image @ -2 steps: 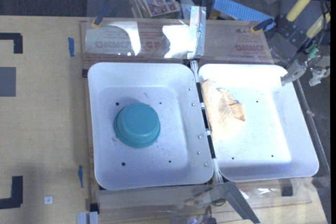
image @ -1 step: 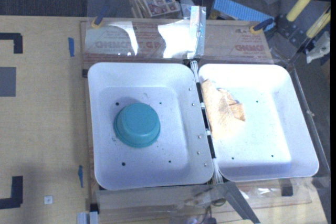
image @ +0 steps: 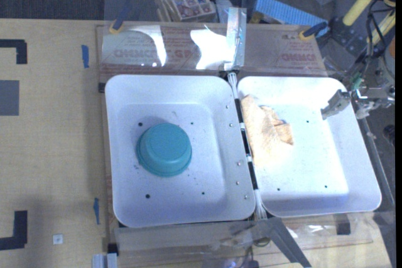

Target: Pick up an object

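The bench (image: 50, 135) has a pale, light-wood-toned top, smooth and flat, with black angular marks and short blue tape strips near its left edge. Two shallow white bins sit side by side across its middle and right portion, touching along a central seam fitted with small metal fasteners.

The left bin (image: 119, 198) is a rounded-corner rectangle of smooth moulded plastic with a recessed flat floor, faintly speckled and marked with a few dark dots. A teal bowl (image: 164, 148) lies upside down on that floor, left of the bin's centre. It is round, matte and plastic-looking, with a flat circular base facing up and a wider rim against the floor. It stands apart from all four walls.

The right bin (image: 326, 198) has the same form. A crumpled cloth (image: 267, 130) lies against its left wall, next to the seam. It is soft, wrinkled and irregular in outline, tan with orange-brown mottling and a small blue fleck at its right edge.

The gripper (image: 336, 105) is at the right bin's far right corner, above the rim, well apart from the cloth. It appears as grey metal parts with cabling behind; whether the jaws are released or clenched cannot be told. Nothing is visible between them.

Beyond the far edge of the bins, a clear, glossy plastic sheet (image: 163, 47) covers brown cardboard.
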You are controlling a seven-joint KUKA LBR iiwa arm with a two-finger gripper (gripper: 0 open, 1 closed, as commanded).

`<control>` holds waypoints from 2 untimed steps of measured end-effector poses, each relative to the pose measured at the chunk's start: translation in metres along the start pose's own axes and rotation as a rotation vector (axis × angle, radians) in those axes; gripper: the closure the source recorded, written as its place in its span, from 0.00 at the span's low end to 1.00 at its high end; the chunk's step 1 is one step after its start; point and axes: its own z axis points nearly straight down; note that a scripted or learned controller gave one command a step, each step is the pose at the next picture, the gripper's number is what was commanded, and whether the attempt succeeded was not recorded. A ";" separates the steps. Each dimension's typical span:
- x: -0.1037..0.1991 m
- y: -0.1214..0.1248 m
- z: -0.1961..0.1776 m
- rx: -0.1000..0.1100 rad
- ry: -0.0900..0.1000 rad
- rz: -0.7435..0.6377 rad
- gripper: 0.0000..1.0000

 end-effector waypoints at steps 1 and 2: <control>-0.042 0.047 -0.063 -0.002 -0.002 -0.004 0.00; -0.044 0.056 -0.078 -0.004 -0.003 0.208 0.00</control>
